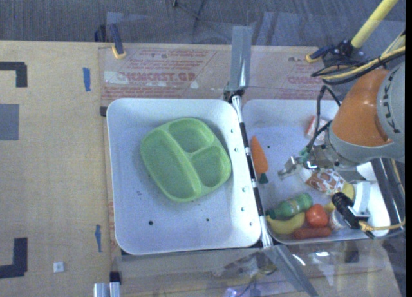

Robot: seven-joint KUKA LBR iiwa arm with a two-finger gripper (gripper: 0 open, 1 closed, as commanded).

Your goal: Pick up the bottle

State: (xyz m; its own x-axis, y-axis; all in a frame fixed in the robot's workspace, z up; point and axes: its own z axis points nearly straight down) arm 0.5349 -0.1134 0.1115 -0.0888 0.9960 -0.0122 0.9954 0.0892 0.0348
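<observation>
The green bottle (291,206) lay on its side in the right bin (283,128), near the front, touching the banana (286,223) and tomato (317,216). Its long side ran left to right. The gripper (297,164) hung just behind it, fingers apart and holding nothing. It would need to come forward and down.

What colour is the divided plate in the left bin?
Green, seen clearly in the camera view: the divided plate.
</observation>
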